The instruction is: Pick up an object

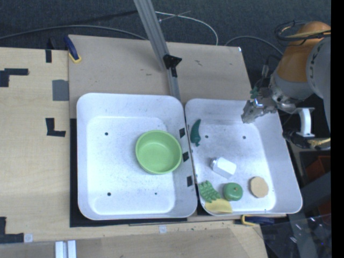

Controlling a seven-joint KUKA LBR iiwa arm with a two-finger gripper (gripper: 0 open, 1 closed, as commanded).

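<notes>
Camera view: green bowl point(158, 152) in left bin point(91, 144).

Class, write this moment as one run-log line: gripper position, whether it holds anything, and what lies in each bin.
gripper: above right bin's far edge | nothing seen held | left bin: green bowl | right bin: white block, round tan piece, small green items

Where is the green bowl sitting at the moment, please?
In the camera view, the green bowl sits in the left bin, toward its right side, close to the divide with the right bin.
</notes>
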